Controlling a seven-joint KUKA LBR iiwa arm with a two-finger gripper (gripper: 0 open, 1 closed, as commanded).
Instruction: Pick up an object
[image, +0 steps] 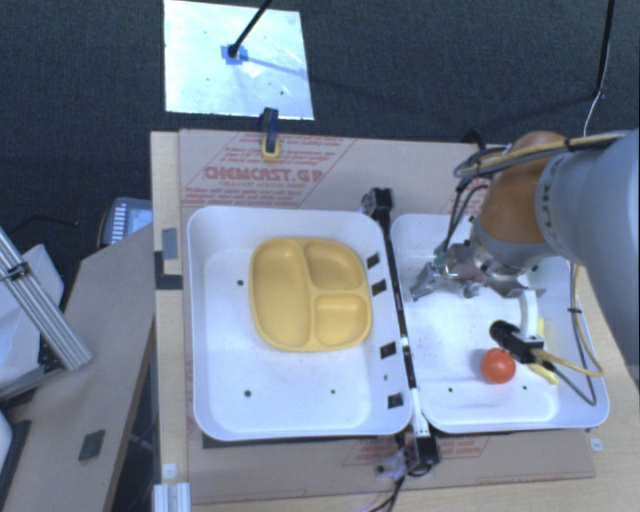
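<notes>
Pincer (432, 283) over right bin (450, 400); orange ball (497, 366) nearby

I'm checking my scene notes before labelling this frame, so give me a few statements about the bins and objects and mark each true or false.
1. The yellow divided plastic plate lies in the left white bin. True.
2. The small orange-red ball sits in the left bin. False: it sits in the right white bin, near its front.
3. The plate has three compartments. True.
4. The two-finger gripper hangs over the yellow plate. False: it is over the right bin, beside the divider.
5. The ball is between the fingers. False: it lies apart from the gripper, on the bin floor.
</notes>
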